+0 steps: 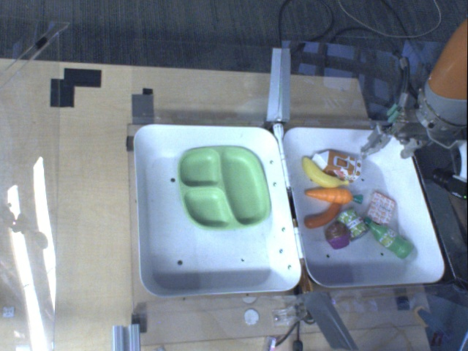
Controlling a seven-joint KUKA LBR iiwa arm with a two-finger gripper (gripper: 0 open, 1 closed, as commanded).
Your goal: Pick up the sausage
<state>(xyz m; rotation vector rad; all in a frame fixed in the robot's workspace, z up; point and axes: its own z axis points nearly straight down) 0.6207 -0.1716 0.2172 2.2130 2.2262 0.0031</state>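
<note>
Two white bins sit side by side on the wooden counter. We see a green plate with three sections in the left bin. It lies near the middle of that bin.

We see the toys in the right bin. The sausage is reddish brown and lies near the middle of the bin, tilted. Its upper end touches the orange carrot, which lies just above it. Its right side is just beside a purple toy. A yellow banana lies above the carrot, and a small red and white box touches the banana. A pink and white packet lies to the right of the sausage. A green bottle lies on its side near the packet, and a small green-labelled item is between the bottle and the purple toy.

We see the arm at the right, with its orange band. The gripper hangs over the top right corner of the right bin, well apart from the sausage. Its jaws look spread apart, with nothing between them.
</note>
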